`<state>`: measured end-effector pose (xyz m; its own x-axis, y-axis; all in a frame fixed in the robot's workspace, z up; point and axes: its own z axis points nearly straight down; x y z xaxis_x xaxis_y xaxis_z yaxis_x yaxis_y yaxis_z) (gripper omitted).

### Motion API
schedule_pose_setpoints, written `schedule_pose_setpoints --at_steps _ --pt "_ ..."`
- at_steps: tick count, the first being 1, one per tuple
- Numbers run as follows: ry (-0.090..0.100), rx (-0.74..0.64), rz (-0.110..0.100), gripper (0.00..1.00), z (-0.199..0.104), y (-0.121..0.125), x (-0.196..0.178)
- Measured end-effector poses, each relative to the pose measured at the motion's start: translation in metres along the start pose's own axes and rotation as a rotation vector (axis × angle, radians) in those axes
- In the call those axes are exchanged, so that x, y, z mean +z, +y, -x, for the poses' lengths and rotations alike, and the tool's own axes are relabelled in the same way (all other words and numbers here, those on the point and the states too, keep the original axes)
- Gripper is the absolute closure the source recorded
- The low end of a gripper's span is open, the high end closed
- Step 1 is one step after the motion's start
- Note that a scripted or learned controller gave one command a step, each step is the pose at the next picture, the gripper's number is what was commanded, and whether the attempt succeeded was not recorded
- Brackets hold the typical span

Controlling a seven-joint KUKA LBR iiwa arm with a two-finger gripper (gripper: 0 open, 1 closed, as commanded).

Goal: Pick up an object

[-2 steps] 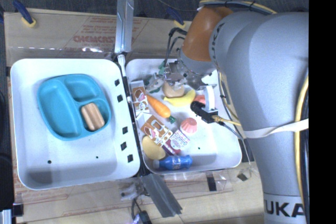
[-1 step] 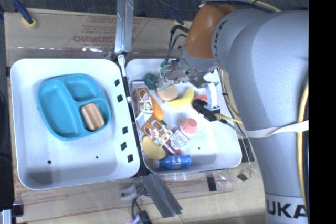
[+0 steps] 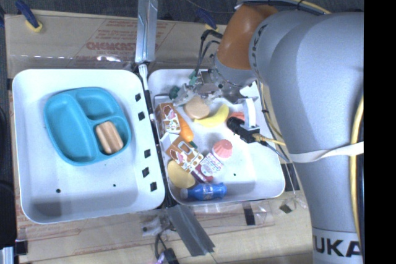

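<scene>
The toy food lies heaped in the right bin (image 3: 266,176): nearest, a blue bottle (image 3: 204,192), then a pink cupcake (image 3: 222,148), a carrot (image 3: 185,127), a banana (image 3: 213,115). My pincer (image 3: 199,91) hovers over a tan round piece (image 3: 198,108); its grip I cannot tell.

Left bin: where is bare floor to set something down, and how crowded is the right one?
The left bin has bare floor in front of the blue tray and along its left wall. The tray's rear compartments are free; a hot dog fills one. The right bin is crowded, with bare floor only beside the blue bottle.
</scene>
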<state>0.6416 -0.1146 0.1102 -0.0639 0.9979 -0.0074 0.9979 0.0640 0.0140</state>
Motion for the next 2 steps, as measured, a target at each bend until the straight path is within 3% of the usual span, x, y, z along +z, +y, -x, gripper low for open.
schedule_pose_setpoints --at_steps 1,2 --pt "-0.002 -0.295 0.012 0.0 0.01 -0.007 0.006" --pt "0.005 -0.43 -0.009 0.0 -0.012 -0.015 -0.016"
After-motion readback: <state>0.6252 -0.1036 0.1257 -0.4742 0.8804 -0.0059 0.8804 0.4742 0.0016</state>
